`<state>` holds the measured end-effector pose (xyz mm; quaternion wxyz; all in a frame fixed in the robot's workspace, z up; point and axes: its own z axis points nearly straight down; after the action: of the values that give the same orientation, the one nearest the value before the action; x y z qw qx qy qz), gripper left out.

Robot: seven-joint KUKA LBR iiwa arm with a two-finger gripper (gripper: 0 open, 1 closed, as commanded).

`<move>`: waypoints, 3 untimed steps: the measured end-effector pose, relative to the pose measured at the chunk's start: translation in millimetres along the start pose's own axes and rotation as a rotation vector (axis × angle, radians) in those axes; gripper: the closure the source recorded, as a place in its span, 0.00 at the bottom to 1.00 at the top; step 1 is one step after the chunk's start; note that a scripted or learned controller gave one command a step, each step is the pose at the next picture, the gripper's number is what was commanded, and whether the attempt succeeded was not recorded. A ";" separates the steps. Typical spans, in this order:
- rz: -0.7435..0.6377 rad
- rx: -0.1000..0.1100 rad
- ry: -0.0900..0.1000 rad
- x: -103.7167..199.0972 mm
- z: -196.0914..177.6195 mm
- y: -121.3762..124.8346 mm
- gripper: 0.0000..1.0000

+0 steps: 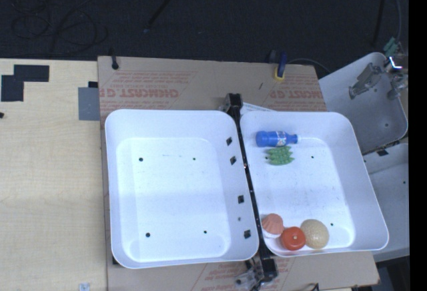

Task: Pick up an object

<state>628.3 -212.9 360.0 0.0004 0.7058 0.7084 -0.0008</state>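
I am standing by the bench and looking at two white bins sitting side by side on a sheet of brown cardboard (167,86). The left bin (117,149) is sitting with its floor bare, and all the toys are lying in the right bin (357,149), which is the side the arm reaches in from. I am guessing they are there so the arm can get at them easily. A little blue bottle (275,139) is lying on its side near the far wall, and a small green toy (280,156) is resting just beside it. Well apart from those, three round things are huddling in the near corner: a pink shell (271,223), a red ball (292,238) and a tan ball (315,233). They are touching or almost touching, and I think round things are rolling down into that corner. Nothing is being lifted; every toy is lying on the bin floor. I cannot tell how the gripper is set, or whether it is touching anything. I think the bottle is looking easiest to grab, since it is lying away from the walls.
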 end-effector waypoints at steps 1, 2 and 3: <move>0.005 -0.001 0.001 -0.6 -37.1 -27.3 0.00; 0.000 0.001 0.000 0.4 -5.3 17.6 0.00; 0.005 -0.002 0.001 -0.7 -39.5 -6.1 0.00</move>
<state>622.2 -213.5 399.5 0.0009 0.7074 0.7068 0.0002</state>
